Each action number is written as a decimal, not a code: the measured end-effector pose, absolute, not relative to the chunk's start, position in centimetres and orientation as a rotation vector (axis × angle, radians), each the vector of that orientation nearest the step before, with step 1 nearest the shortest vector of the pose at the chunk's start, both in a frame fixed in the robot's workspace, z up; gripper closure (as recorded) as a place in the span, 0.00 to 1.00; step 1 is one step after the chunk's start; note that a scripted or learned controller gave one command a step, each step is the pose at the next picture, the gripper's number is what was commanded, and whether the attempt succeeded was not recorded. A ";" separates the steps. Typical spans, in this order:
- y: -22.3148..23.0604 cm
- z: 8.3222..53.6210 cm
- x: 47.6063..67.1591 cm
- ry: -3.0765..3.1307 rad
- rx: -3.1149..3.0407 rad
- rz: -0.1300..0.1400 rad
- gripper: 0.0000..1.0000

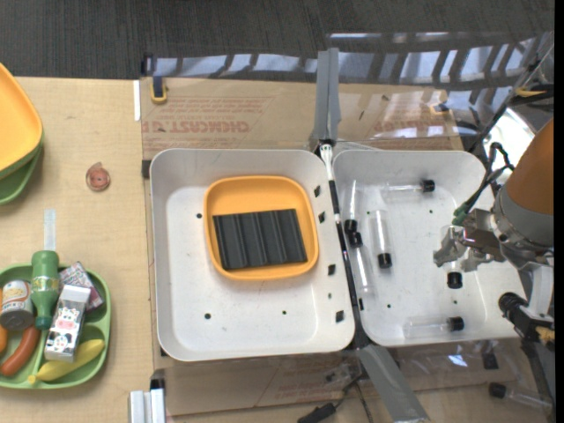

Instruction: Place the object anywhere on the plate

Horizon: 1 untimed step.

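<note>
Arm cut off at right edge, gripper point(458, 249) low over right bin point(401, 161), finger state unclear, orange plate point(261, 189) in left bin point(176, 263) carrying black ridged block point(261, 240)

My arm point(536, 179) reaches in from the right, its orange band showing above the wrist. My gripper point(454, 252) hangs at its end, pointing left and down.

Dark grey carpet floor point(264, 11) runs behind my bench. Light wooden tabletop point(88, 236) at left. Brown cardboard sheet point(238, 122) lies under my bins. Metal frame rails point(423, 55) at rear right. Lighting even.
</note>
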<state>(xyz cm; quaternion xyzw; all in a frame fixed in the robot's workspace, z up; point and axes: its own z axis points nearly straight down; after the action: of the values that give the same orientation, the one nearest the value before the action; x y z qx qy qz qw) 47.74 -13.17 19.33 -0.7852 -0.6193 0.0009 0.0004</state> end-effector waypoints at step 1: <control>-16.2 20.4 53.0 -2.249 -2.191 0.005 1.00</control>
<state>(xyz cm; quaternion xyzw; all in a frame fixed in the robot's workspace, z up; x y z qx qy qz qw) 52.97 -16.25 20.40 -0.6978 -0.7163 0.0015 0.0009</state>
